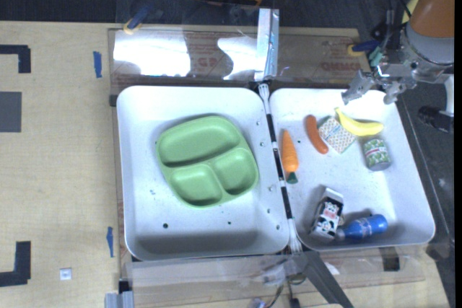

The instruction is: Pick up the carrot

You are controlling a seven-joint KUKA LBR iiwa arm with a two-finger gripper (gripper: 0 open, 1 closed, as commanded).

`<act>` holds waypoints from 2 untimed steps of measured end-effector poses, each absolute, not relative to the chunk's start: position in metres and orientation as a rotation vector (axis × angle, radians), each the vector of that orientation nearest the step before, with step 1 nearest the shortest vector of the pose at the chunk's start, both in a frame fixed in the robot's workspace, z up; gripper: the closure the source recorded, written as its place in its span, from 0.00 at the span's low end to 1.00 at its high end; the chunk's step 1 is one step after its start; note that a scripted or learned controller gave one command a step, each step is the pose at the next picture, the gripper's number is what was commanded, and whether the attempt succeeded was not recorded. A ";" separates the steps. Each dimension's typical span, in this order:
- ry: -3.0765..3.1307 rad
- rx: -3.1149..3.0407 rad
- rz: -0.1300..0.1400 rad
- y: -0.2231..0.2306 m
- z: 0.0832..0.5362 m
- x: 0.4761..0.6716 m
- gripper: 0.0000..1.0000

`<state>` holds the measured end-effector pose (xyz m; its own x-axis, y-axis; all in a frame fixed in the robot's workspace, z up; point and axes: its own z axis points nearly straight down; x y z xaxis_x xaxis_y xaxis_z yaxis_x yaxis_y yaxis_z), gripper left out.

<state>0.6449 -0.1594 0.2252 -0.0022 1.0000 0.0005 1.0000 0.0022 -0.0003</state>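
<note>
The carrot (pixel 289 152) is orange with a green stem end. It lies along the left edge of the right bin (pixel 415 177), right beside the divider, with the stem pointing toward the front. My gripper (pixel 375 91) hangs over the bin's far right corner, well away from the carrot and up to its right. Its fingers (pixel 356 91) are spread open with nothing between them.
A red sausage (pixel 316 134), a checkered packet (pixel 336 134), a banana (pixel 359 125) and a small green can (pixel 376 154) lie between gripper and carrot. A milk carton (pixel 328 215) and blue bottle (pixel 364 226) sit at the front. The left bin (pixel 137 126) holds a green divided plate (pixel 208 159).
</note>
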 end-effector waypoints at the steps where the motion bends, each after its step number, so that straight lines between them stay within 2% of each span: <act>1: -2.088 -2.374 -0.020 -0.154 0.106 0.658 0.00; 2: -1.670 -2.661 -0.002 -0.123 0.086 0.626 0.00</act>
<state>0.6262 -0.1232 0.0858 0.4352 0.9003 0.0011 0.9003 -0.4352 0.0008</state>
